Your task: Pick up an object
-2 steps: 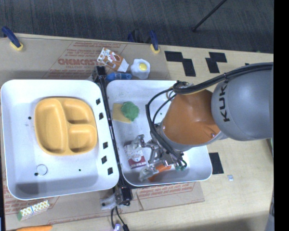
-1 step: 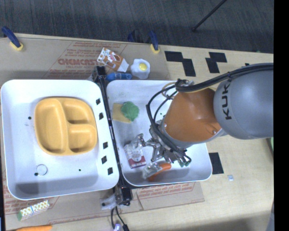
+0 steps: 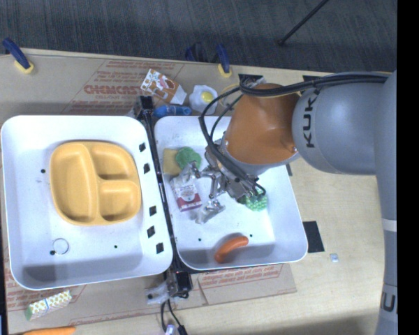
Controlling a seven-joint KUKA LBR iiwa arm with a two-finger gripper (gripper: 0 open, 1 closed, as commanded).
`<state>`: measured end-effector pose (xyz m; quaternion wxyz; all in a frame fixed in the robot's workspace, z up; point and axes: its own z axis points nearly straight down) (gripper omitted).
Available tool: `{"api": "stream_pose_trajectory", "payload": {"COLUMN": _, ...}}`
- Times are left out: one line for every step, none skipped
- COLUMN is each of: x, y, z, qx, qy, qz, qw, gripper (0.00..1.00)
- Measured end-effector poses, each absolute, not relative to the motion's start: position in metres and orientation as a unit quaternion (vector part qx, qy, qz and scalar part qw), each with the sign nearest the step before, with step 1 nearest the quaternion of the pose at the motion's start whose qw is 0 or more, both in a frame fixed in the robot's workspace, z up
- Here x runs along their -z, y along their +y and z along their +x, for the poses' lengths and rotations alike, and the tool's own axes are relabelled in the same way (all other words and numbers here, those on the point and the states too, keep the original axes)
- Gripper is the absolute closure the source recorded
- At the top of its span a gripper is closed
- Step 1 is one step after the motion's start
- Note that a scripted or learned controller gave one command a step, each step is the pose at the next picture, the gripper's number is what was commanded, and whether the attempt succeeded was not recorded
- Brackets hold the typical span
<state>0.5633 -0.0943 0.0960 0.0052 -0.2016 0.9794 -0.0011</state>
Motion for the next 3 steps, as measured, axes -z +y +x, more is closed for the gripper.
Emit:
{"api": "stream_pose_trajectory", "payload": {"x": -0.095, "y": -0.093, "z": 0.641, "qx": 0.001, "qy": 0.967, "qz": -0.256, "qw": 0.004, "gripper": 0.0}}
{"api": "stream_pose_trajectory", "payload": {"x": -0.096, "y": -0.094, "z": 0.611, "qx": 0.0009, "qy": 0.958, "qz": -0.286, "qw": 0.005, "gripper": 0.0}}
{"api": "stream_pose_trajectory", "payload": {"x": -0.096, "y": -0.096, "z": 0.601, "qx": 0.0022, "qy": 0.87, "qz": -0.493, "qw": 0.005, "gripper": 0.0}}
